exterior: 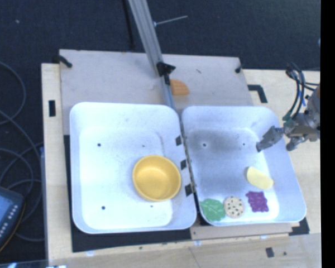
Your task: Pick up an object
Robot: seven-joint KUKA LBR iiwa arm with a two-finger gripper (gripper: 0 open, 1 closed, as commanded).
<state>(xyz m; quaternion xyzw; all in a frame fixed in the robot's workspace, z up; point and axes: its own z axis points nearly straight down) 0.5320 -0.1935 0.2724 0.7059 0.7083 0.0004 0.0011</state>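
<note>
- We see our gripper (278, 139) at three o'clock over the right bin (223, 128), fingers spread and holding nothing.
- The yellow piece (259, 177) lies toward five o'clock, nearest us, likely the easiest pick.

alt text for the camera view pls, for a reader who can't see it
A robot claw hangs over the upper right of the right bin, which holds a yellow piece, a purple piece, a cookie and a green piece along its lower part. The left bin holds a yellow bowl.
</note>
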